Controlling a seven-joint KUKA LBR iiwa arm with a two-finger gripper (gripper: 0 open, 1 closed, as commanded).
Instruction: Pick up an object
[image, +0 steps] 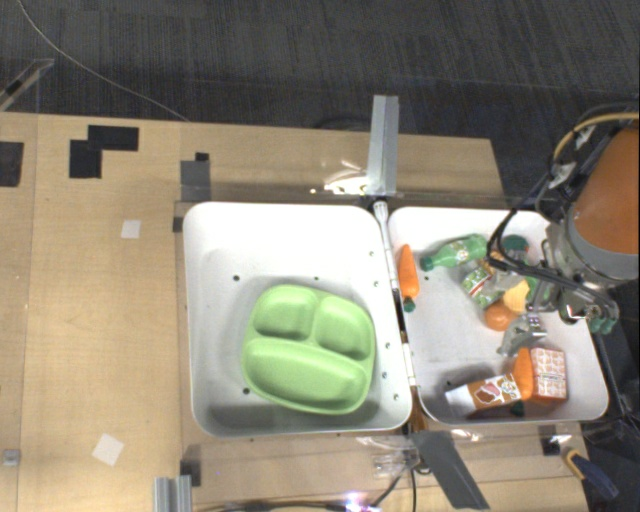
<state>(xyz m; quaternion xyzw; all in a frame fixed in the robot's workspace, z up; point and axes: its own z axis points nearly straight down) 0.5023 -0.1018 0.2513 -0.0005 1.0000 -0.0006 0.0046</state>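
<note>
Hand (522, 335) above orange carton (520, 385), right bin (440, 340).

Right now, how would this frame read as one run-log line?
arm: over right bin | gripper: above carton, beside orange ball | nothing seen held | carrot by divider | left bin: green tray

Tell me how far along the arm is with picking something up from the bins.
Nothing looks picked yet. The gripper is low in the right bin, beside the orange ball and above the orange carton; no object shows between its fingers. The carrot and green bottle lie untouched, and the green tray sits in the left bin. Grasping and lifting remain.
</note>
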